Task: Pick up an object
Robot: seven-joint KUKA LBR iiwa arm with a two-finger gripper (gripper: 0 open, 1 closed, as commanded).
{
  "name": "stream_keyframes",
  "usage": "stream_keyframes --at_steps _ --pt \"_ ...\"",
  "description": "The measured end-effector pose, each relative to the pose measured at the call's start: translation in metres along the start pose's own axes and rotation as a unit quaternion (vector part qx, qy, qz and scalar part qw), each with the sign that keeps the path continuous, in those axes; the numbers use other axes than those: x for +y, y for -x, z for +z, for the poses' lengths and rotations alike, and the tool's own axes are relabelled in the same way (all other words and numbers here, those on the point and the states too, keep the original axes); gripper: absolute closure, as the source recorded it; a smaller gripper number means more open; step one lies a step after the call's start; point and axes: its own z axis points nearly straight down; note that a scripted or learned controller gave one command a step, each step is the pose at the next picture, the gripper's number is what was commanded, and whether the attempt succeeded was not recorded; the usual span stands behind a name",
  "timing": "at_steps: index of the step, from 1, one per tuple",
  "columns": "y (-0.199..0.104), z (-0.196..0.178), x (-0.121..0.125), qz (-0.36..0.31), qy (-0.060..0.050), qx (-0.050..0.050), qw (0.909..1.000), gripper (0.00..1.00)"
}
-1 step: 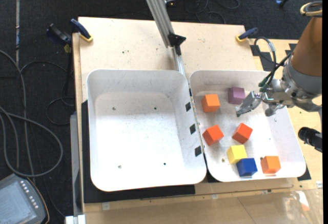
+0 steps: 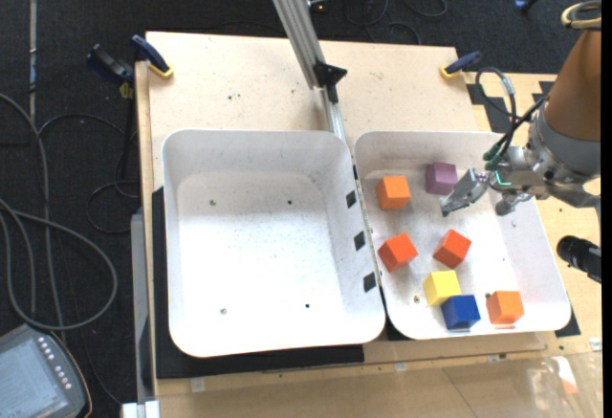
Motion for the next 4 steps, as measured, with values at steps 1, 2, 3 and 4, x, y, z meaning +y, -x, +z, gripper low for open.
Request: stream_keyframes --at_steps 1,2,3,4 --pt "0.009 0.058 0.000 0.001 -0.004 0.000 1.0000 0.00" --pt "0.005 0.121 -0.005 0.001 -0.004 0.001 1.0000 0.00" --pt "0.011 0.165 0.006 0.001 0.002 0.000 1.0000 0.00" --pt "0.012 0.152 0.008 0.001 0.006 -0.001 1.0000 1.00"
